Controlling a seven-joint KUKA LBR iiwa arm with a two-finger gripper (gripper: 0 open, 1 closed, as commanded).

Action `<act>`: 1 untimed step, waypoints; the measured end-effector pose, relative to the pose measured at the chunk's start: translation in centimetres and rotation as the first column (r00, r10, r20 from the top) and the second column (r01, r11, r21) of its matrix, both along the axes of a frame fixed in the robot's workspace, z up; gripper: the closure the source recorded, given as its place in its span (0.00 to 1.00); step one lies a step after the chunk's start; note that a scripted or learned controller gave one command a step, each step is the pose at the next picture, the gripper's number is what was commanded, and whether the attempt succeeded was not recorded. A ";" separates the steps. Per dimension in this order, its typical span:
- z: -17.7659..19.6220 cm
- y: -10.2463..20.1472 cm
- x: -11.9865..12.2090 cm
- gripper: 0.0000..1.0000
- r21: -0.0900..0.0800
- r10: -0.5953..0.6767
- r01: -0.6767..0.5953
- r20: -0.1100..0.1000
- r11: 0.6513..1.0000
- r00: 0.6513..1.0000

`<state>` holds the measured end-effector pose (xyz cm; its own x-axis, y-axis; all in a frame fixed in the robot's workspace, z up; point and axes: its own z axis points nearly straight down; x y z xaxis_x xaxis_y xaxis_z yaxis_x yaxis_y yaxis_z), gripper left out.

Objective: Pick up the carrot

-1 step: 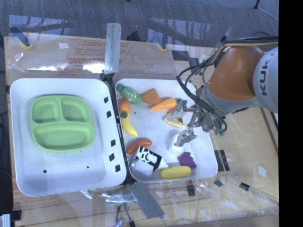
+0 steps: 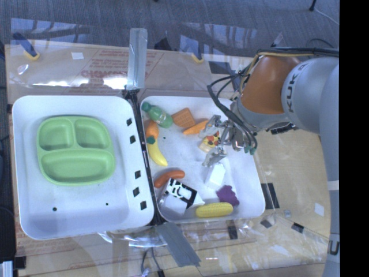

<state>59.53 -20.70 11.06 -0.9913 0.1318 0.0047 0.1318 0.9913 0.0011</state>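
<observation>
Camera view: the carrot (image 2: pixel 196 127) lay in the right bin (image 2: pixel 253 172), near its far wall, tilted, just beside a waffle (image 2: pixel 183 117) on its left and close to the tool (image 2: pixel 217 149) on its right. The tool hung low over the bin's middle above a small yellow-and-red toy (image 2: pixel 210 141); whether it was open or closed could not be told. The carrot looked like a light, hard plastic toy: stiff, smooth, and likely to slip or roll. It tapered, so a grip across the thicker middle, at right angles to its length, seemed safest. The waffle crowded one side.
</observation>
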 end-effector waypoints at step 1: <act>-1.4 -0.2 4.7 0.00 -0.004 -0.411 0.411 -0.023 0.912 0.911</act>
